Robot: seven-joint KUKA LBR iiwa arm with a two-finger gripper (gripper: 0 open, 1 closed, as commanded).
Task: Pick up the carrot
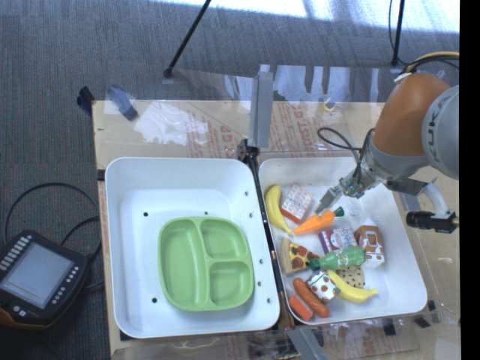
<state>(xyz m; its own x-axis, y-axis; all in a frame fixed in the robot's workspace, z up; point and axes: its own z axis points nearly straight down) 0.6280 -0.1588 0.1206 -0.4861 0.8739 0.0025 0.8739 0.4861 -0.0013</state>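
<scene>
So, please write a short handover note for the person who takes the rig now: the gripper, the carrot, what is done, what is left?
Gripper: open, low in the right bin, fingers just above the carrot's green end, holding nothing.
Carrot: lying in the right bin beside a banana.
Done: approach to the carrot.
Left: close on it and lift.
</scene>
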